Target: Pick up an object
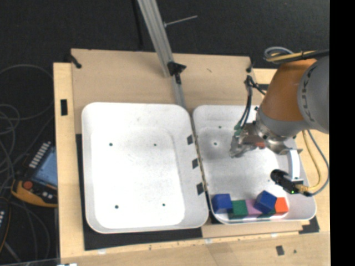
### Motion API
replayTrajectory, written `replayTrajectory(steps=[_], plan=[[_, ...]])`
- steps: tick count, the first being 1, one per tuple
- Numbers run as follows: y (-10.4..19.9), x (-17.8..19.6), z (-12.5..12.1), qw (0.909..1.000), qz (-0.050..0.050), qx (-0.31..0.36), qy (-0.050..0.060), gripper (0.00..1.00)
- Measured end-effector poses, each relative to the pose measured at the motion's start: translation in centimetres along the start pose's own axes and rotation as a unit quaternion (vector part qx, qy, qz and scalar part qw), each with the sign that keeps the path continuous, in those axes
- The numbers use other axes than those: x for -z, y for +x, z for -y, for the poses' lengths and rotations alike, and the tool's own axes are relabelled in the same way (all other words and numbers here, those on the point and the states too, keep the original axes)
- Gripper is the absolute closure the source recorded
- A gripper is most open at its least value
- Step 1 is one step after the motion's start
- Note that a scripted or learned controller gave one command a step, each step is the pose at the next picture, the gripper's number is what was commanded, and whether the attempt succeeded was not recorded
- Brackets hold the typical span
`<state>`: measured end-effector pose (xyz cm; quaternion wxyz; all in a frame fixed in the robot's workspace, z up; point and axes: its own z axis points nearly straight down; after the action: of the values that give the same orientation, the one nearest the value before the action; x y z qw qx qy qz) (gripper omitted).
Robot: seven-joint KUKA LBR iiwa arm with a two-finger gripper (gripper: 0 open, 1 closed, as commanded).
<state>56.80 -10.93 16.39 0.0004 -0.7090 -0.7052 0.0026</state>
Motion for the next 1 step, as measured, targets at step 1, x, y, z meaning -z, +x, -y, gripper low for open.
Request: replayTrajectory(steps=[1], plan=[[-0.04,0.02,-3.17,1.0000,-0.001,0.004,-0.004,1.00]])
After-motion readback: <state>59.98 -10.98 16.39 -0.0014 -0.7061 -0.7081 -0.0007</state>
